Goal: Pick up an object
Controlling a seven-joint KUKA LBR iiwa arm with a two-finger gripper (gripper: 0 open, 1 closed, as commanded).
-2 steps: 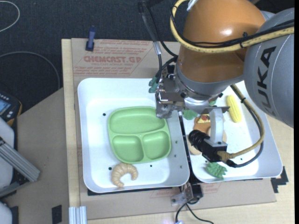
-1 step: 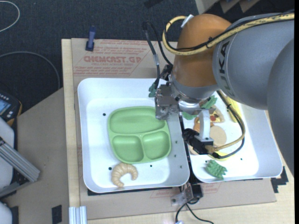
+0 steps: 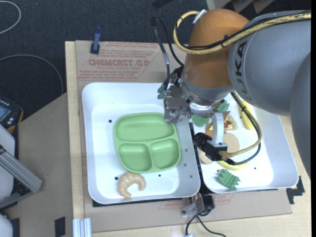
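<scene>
Croissant (image 3: 131, 183) lies in our left bin (image 3: 94, 132), just below the green divided plate (image 3: 146, 141). Behind, we read "CHEMCAST" on the brown board (image 3: 118, 60). Our gripper (image 3: 174, 113) hovers over the plate's right corner; grip state unreadable.

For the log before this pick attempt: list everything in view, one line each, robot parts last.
bins: two, white, side by side on the bench
divided plate: one, light green, middle of left bin
croissant: one, tan, front of left bin
leafy toy: one, green, front of right bin
other small items: count unclear, mixed colours, right bin, partly hidden by the arm
arm: one, grey with orange band
end effector: one, over the bins' shared edge
</scene>
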